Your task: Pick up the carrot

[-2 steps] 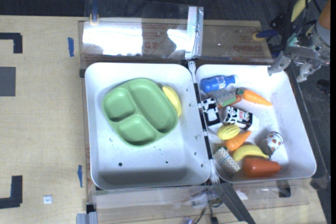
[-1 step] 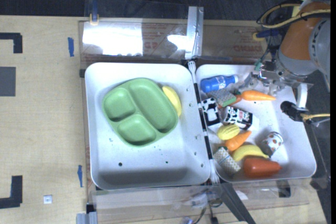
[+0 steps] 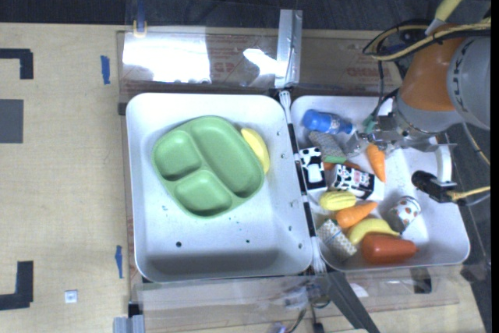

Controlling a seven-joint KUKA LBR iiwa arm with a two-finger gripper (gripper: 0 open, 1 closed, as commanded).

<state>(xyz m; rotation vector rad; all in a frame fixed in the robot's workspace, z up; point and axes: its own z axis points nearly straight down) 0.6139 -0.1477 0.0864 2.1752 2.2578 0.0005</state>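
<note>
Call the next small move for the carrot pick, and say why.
Probably a short straight lift. The carrot hangs point-down right at the gripper, above the right bin and its clutter, next to the black-and-white cow toy. Whether the grip is firm can't be judged, so raise slowly to clear the toys before any sideways travel.

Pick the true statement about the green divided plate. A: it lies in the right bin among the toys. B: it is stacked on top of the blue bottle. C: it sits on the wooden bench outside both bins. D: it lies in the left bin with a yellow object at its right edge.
D: the green divided plate rests on the floor of the left bin, and a yellow object touches its right rim.
</note>
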